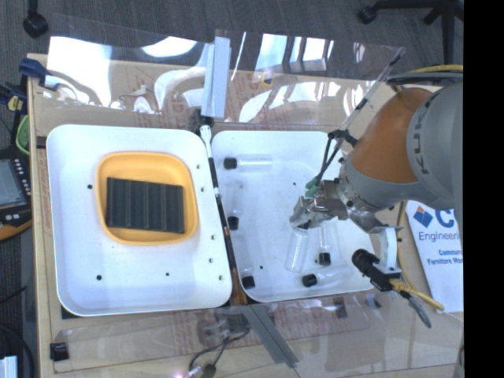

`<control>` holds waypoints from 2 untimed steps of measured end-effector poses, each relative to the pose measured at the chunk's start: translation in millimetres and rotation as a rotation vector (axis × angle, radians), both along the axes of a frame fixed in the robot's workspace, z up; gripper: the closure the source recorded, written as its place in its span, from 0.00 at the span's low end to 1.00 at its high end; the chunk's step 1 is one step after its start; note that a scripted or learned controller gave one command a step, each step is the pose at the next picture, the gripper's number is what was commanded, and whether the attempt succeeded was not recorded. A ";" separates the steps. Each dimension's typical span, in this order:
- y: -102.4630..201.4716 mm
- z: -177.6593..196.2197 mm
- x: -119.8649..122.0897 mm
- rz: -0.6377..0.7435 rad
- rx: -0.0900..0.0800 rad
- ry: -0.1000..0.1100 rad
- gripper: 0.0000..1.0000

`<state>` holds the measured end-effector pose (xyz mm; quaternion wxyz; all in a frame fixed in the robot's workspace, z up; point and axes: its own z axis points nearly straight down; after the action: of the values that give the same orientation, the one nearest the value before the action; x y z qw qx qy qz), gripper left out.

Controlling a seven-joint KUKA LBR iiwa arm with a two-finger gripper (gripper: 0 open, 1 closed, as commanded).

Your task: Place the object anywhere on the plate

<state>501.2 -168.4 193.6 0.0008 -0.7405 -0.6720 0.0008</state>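
Note:
A yellow plate (pixel 146 166) sits in the left white bin (pixel 71 274). A dark ribbed rectangular block (pixel 150 205) lies on its middle. In the right bin (pixel 268 290) lie clear plastic bottles with black caps: one (pixel 253 164) near the far left corner and one (pixel 298 250) right under the gripper. My gripper (pixel 305 217) hangs low over the middle right of the right bin, just above that nearer bottle. I see nothing clearly held between its fingers.
Small black caps (pixel 309 279) lie near the right bin's front wall, and others (pixel 233 221) sit along the divider between the bins. The grey and orange arm (pixel 394 148) covers the right bin's far right corner. Papers (pixel 437 250) lie to the right.

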 end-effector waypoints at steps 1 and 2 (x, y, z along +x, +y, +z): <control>42.3 -17.1 -25.7 0.244 0.004 0.005 1.00; 88.1 10.0 55.7 0.297 0.001 0.000 1.00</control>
<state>556.8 -80.3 203.6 0.0013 -0.6330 -0.7741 0.0006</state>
